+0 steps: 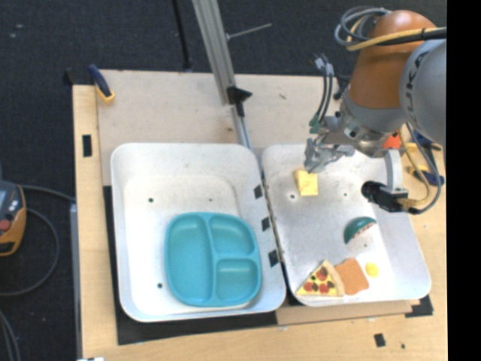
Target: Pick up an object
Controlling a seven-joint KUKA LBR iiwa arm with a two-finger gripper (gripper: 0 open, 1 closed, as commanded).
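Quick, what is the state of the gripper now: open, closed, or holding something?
Gripper: right above the yellow block; open or closed cannot be told.

A small yellow block (306, 183) lies flat in the right bin (391, 277), just below the fingers (316, 159) and apart from them. Farther off, toward the bin's near edge, sit a teal-and-white rounded piece (360, 229), a pizza slice (319, 281), an orange slab (351, 275) touching it, and a small yellow ball (371, 269).

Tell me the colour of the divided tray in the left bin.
Light blue-turquoise tray, seen in the camera view.
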